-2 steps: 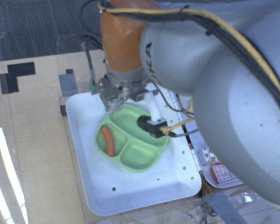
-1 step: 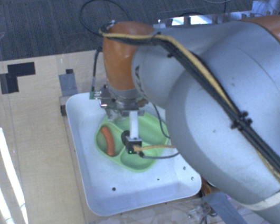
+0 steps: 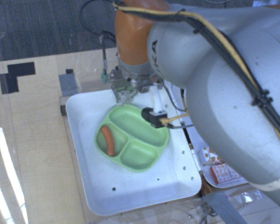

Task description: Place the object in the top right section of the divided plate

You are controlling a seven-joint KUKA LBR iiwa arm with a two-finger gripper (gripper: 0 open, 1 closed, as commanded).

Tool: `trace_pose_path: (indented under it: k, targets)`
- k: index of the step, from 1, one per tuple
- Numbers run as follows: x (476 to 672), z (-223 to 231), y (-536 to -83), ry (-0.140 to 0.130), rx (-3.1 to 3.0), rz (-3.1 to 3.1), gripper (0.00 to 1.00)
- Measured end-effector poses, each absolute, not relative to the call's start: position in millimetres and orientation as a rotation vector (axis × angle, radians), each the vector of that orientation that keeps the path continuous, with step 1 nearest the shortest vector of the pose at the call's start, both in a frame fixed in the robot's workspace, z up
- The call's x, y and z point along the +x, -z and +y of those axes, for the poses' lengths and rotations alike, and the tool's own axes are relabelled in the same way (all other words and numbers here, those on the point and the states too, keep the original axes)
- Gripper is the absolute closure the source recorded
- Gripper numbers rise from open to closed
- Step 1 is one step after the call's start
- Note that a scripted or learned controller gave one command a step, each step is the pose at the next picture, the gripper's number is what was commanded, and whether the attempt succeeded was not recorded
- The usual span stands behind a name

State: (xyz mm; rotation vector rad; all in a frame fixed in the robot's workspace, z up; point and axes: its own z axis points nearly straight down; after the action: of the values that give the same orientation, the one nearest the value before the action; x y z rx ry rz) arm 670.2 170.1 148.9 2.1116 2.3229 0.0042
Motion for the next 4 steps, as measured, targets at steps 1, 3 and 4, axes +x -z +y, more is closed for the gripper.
trace_pose_path:
  k: [1,3,4]
  targets:
    - [669.7,190,-190,-0.004,2.426,1.993,1.0]
    - [670.1,235,-230,-0.006,2.965,1.042,1.0]
    - [671.8,235,-239,-0.011,2.965,1.044,1.0]
